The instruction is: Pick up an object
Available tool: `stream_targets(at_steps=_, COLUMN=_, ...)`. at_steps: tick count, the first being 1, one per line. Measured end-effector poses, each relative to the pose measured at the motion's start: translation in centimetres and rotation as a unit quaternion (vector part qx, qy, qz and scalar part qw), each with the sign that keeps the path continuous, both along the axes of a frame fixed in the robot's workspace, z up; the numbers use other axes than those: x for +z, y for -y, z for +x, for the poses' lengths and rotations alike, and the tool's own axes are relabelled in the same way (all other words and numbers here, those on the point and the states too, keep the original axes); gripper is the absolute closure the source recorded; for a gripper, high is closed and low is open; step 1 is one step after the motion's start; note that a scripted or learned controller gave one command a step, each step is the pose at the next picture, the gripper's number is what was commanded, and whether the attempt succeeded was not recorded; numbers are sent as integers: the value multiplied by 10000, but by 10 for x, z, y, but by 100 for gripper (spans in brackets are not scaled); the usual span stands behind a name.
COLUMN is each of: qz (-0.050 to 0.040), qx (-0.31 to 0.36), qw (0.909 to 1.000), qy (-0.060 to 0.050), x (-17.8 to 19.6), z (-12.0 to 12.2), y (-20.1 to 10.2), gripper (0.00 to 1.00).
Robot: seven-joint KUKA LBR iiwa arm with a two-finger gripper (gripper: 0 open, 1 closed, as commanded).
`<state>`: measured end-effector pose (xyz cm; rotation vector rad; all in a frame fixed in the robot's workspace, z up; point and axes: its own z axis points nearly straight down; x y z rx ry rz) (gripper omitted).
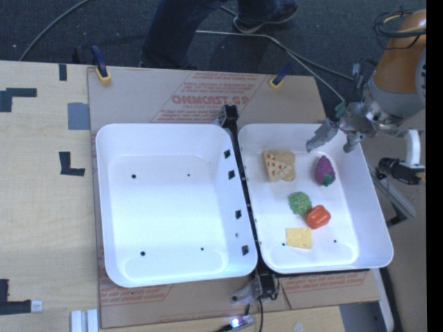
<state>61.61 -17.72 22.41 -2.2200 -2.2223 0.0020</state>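
Observation:
The right bin (360, 206) holds several toy foods: a tan waffle-like slice (278, 165), a purple eggplant-like piece (324, 171), a green broccoli-like piece (299, 202), a red-orange pepper-like piece (318, 216) and a yellow cheese-like square (298, 238). My gripper (335, 140) hangs above the bin's far right corner, up and to the right of the purple piece. Its two fingers are spread apart with nothing between them.
The left bin (111, 185) lies beside the right one, split from it by a black clip rail (239, 185). Both rest on a cardboard sheet (201, 99). A person's legs (208, 5) and cables are on the floor beyond the bench.

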Motion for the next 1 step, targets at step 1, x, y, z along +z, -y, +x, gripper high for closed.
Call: stream_targets(at_steps=1, qz=24, qx=24, qw=10000, qy=-53, x=-111, z=-5, y=-64, gripper=0)
